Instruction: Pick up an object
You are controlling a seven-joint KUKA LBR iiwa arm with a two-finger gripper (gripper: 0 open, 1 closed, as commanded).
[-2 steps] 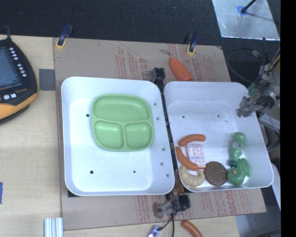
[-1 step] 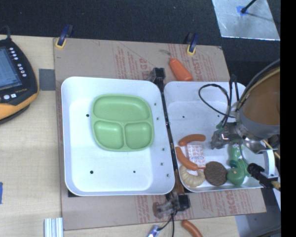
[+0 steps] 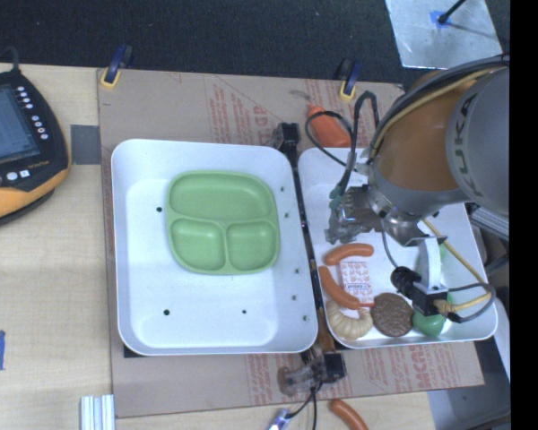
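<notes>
Sausage (image 3: 350, 251) lying in the right bin (image 3: 316, 173), long axis running left to right with a slight upward tilt to the right. Just below it: a red-and-white card (image 3: 360, 280), a second sausage (image 3: 330, 285), a pastry ring (image 3: 350, 323), a brown cookie (image 3: 392, 314), something green (image 3: 429, 322). Gripper (image 3: 345, 224) hovering just above the sausage, nothing seen between the jaws, released or clenched impossible to tell. Short drop straight down probably needed. Left bin (image 3: 130, 240) holding a green divided plate (image 3: 222, 221). Teach pendant (image 3: 13, 146) far left on the desk (image 3: 45, 303).
</notes>
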